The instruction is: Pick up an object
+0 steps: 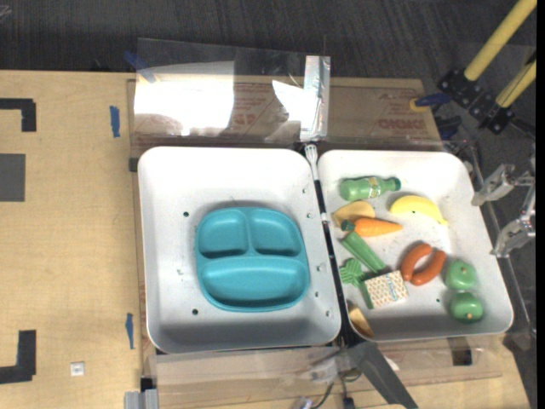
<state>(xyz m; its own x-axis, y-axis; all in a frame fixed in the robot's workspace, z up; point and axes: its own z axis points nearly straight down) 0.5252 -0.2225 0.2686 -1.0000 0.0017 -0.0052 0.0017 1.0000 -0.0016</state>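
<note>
The right bin (443,164) holds several toy foods. A green bottle (370,187) lies near its back. A yellow banana (418,207) lies to the right of it. An orange carrot (375,226) rests beside a yellow-brown piece (352,212). Green vegetable pieces (358,262) lie along the left wall. A small patterned box (387,288) sits at the front. A hot dog (422,262) and two green apples (462,290) lie at the right.
The left bin (162,228) bears a teal divided tray (251,256). A clear plastic sheet (230,96) stands behind the bins. Yellow-and-black stand legs (498,49) are at the top right. Metal fittings (511,220) stick out beside the right bin's edge.
</note>
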